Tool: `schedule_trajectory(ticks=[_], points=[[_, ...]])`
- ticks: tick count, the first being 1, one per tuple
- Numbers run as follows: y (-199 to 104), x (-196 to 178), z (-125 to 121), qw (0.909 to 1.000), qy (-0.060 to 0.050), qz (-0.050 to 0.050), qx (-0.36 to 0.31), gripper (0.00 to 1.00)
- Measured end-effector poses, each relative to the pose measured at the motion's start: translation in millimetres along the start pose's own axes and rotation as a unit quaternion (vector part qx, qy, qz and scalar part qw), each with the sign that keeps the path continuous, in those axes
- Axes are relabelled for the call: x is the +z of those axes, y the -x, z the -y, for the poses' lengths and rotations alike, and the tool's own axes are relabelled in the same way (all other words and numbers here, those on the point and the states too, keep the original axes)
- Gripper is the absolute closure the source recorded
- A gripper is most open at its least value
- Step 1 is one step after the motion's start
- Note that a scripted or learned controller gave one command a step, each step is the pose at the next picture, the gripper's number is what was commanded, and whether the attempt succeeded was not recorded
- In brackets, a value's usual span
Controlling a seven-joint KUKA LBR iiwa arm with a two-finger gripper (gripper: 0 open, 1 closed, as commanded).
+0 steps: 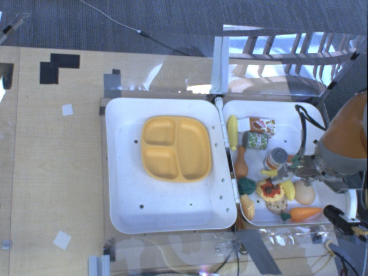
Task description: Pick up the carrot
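Wooden desk (52,171), grey carpet behind. Left bin (123,211): one yellow divided plate (175,147). Right bin (253,218): banana (232,132), cans, assorted toy food, crowded. Carrot (305,214): near front edge of right bin, lying flat, orange body pointing right, green top just beside other toys. My jaws (299,168): above the clutter, back from the carrot; their opening I cannot tell. Step in hand, as I judge it: shift toward the front edge, line up across the carrot's body, descend clear of the neighbouring toys.
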State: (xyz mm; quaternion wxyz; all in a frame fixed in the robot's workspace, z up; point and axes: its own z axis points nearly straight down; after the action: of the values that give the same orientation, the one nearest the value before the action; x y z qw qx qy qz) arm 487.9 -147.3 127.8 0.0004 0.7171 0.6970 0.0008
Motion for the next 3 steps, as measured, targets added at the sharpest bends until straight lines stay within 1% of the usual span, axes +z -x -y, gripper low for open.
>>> schedule_trajectory(ticks=[1,2,3], points=[[-35.6,40.4,-95.1,0.9782,0.003,0.0,0.208,0.0],[22.8,-91.7,-76.1,0.9501,0.005,0.0,0.312,0.0],[-3.0,-12.2,-21.9,0.9106,-0.002,0.0,0.413,0.0]])
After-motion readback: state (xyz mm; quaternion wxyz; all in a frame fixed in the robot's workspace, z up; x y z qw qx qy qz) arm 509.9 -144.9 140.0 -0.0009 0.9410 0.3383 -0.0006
